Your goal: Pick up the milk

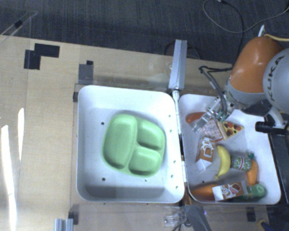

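Observation:
The milk, a small white carton with a brown label, lies in the right bin near its left wall, beside a banana. My gripper hangs low over the far left part of that bin, just above a red sausage and a pale wrapped item. It is a short way beyond the milk and apart from it. The grey arm with its orange band reaches in from the upper right.
The right bin also holds a pizza slice, a green bottle, a carrot, a red-and-white carton and an orange piece. A green divided plate lies in the left bin.

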`<state>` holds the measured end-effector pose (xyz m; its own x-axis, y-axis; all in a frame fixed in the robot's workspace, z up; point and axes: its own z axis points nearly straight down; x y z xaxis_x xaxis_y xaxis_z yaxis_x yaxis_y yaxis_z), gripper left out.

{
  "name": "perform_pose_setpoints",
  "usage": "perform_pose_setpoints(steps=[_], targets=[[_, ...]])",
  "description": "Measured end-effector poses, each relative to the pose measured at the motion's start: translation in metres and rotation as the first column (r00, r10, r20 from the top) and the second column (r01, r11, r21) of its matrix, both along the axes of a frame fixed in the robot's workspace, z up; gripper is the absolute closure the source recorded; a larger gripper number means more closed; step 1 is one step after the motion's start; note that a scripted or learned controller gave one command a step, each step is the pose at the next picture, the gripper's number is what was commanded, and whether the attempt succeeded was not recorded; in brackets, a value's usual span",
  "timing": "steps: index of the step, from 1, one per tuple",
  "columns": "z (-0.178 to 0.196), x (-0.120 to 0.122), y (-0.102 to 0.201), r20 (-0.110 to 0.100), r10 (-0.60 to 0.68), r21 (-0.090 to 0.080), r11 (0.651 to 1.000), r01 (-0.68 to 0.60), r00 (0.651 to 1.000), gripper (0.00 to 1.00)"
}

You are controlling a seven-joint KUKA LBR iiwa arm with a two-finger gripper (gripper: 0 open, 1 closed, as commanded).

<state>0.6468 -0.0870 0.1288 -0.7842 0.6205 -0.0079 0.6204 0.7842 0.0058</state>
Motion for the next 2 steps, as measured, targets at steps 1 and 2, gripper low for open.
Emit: perform_pose_setpoints(steps=[1,2], targets=[[-0.032,-0.114,-0.019,0.029,-0.079,-0.003,0.997,0.079,0.996,0.0],[-0.018,-0.109,-0.02,0.045,-0.081,-0.005,0.997,0.081,0.996,1.0]])
